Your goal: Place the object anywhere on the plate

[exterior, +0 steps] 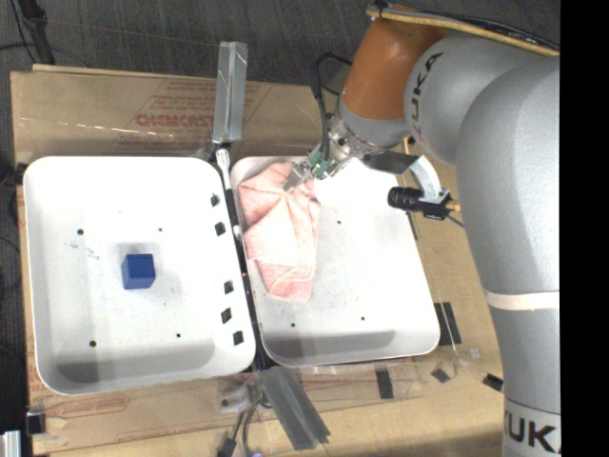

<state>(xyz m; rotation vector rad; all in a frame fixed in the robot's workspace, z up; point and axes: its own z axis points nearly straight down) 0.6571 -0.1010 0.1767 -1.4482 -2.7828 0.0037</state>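
Pink cloth lies in the right-hand white bin, bunched along that bin's left wall and running from the far left corner down toward the middle. Its top edge is gathered into a raised fold, and the lower part spreads flat and creased on the bin floor.

At that raised top corner sits the hand of the grey arm, which reaches in from the right with its orange band just above the wrist. The fingertips press into the upper right corner of the cloth and the fabric is pulled up in a small peak toward them, so the hand appears narrow and pinched on that corner; the rest of the cloth rests on the bin floor.

A small black fitting sticks out below the wrist, over the right side of the same bin.

In the left-hand white bin a small blue cube sits alone, left of center and well apart from the cloth. A row of black clips marks the seam where the two bins meet.

Both bins rest on a table covered with brown cardboard bearing red print, and a grey metal bar stands at the far end of the seam between them.
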